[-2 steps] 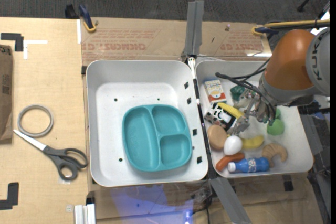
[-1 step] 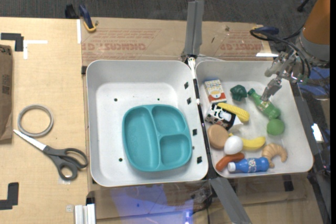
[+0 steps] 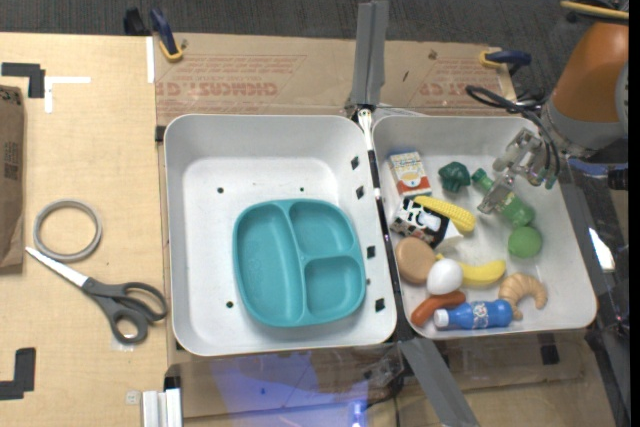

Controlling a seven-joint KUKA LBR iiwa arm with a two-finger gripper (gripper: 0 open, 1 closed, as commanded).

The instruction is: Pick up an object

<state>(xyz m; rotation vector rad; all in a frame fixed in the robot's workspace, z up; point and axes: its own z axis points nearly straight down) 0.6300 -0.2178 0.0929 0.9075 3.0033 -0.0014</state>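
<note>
The right bin point(image 3: 580, 260) holds several toy foods: a corn cob point(image 3: 445, 211), a banana point(image 3: 484, 270), a white egg point(image 3: 444, 276), a brown bun point(image 3: 416, 258), a croissant point(image 3: 524, 290), a blue bottle point(image 3: 478, 316), a red sausage point(image 3: 432, 306), a green ball point(image 3: 524, 241), a dark green piece point(image 3: 456, 176), a small carton point(image 3: 409, 171) and a black-and-white toy point(image 3: 417, 221). My gripper point(image 3: 506, 183) hangs over the bin's upper right, fingers spread, above a green toy point(image 3: 514, 209). Nothing sits between the fingers.
The left bin point(image 3: 200, 165) holds a teal divided tray point(image 3: 298, 261). On the bench at left lie scissors point(image 3: 105, 293) and a tape roll point(image 3: 67, 228). Clamps sit along the cardboard at the back. The arm point(image 3: 590, 80) enters from the right.
</note>
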